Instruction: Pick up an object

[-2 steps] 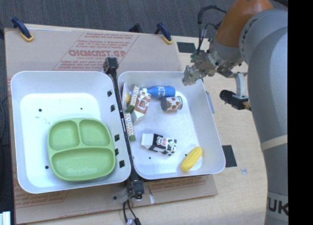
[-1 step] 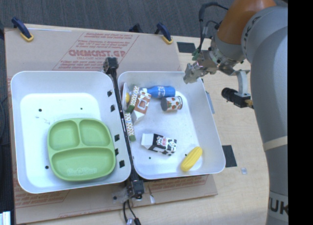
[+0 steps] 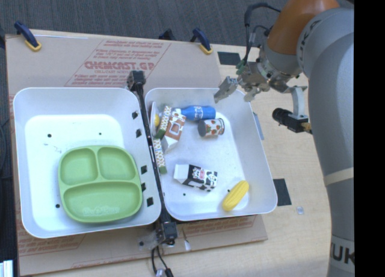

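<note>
While the arm waits at the right of the bench, we read the scene from the left, where the left bin (image 3: 24, 149) holds a single green divided plate (image 3: 100, 182), lying flat with its three wells bare. Set squarely in the bin's lower half, it looks to us like a likely drop-off place rather than something to be lifted.

Between the two bins runs a black clip strip (image 3: 147, 149), which we judge is there to keep them side by side on the cardboard sheet (image 3: 114, 62), itself pinned at the back by blue clamps (image 3: 27, 35).

We find every candidate for the pick in the right bin (image 3: 264, 167). Against its left wall lean a small orange-and-white carton (image 3: 173, 126) and a long printed packet (image 3: 158, 149). Beside them lies a blue bottle (image 3: 198, 112) on its side, touching or nearly touching a small printed can (image 3: 212, 127). Nearer the front lies a black-and-white carton (image 3: 197, 176), well apart from the rest, and a yellow corn cob (image 3: 236, 195) rests by the bin's front right corner.

Above that bin's rear right corner hovers the gripper (image 3: 237, 87), its fingers spread apart with nothing between them. In our judgement the pick is not yet begun, and the blue bottle lies closest beneath the spread fingers.
</note>
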Controlling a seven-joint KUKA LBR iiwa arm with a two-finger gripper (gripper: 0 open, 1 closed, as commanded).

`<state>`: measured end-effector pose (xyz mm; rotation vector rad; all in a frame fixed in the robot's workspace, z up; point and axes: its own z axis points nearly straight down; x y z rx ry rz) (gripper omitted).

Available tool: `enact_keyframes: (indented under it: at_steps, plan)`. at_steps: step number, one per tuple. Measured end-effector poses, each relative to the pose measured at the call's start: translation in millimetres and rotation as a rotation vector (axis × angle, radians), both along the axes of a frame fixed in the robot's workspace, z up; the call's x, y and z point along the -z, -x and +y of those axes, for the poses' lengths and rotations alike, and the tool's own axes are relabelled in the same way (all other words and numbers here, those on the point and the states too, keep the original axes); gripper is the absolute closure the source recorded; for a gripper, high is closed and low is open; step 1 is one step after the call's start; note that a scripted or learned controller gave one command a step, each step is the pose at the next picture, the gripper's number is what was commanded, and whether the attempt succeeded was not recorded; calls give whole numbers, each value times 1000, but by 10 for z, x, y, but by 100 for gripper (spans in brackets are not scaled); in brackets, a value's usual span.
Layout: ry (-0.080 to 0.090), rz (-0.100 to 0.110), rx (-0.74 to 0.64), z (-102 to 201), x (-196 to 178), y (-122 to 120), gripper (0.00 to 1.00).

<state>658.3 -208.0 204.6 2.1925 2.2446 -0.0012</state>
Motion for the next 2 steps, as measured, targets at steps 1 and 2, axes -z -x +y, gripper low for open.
enact_keyframes:
  at_steps: [1,2]
  plan:
    - [-5,7,18,-27,1132,778,0]
    - [8,7,22,781,1122,435,0]
